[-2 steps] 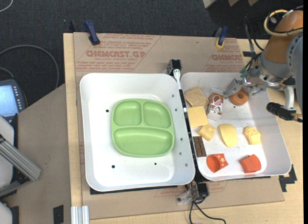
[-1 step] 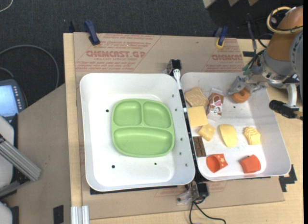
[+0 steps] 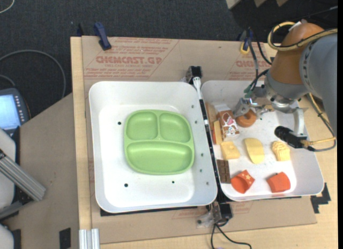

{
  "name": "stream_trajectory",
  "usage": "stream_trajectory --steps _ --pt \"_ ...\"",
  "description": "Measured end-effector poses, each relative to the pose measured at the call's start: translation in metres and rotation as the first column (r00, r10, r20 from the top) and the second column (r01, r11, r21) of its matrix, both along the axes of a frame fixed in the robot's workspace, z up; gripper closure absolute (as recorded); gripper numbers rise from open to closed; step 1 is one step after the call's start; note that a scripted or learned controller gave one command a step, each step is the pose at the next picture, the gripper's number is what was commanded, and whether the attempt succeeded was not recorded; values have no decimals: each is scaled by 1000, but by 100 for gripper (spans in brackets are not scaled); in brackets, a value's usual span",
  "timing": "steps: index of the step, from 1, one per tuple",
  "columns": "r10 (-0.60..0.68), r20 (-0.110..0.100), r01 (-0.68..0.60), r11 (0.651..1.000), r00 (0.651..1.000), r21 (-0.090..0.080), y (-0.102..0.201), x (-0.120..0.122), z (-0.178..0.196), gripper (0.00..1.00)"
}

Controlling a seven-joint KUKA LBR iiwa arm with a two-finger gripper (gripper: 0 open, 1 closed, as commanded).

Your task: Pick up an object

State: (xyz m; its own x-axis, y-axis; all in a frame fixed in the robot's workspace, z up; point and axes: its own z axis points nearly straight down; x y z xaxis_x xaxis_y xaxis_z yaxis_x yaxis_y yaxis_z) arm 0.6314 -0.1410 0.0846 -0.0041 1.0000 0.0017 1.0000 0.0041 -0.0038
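Your surface (image 3: pixel 134 55) carries two shallow white bins pushed together edge to edge, so that anything lifted from one has a short trip to the other. The left bin (image 3: pixel 107 100) holds a green divided plate (image 3: pixel 159 141) sitting near its centre, which looks like the intended landing spot. The right bin (image 3: pixel 308 170) is where the pickable pieces are, and the arm (image 3: pixel 300 55) leans in over its far right corner because that is the side it reaches from. You'll find the gripper (image 3: pixel 251 105) low over the far part of that bin, just above or touching a small round orange-brown piece (image 3: pixel 247 119); from this slant you cannot tell whether it is open or closed, nor whether it has anything between its tips. Beside that piece, toward the bins' shared edge, lies a small red and white carton (image 3: pixel 229 124). Nearer the front edge sit a row of yellow pieces (image 3: pixel 255 150) and below them two red-orange blocks (image 3: pixel 278 182), loosely spread so each can be approached alone. I'd judge the round piece is the target, with the grasp not yet confirmed.
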Motion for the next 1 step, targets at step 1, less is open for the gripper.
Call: stream_trajectory --steps 1 --pt "2 8 -2 1000 1000 0 90 -21 105 100"
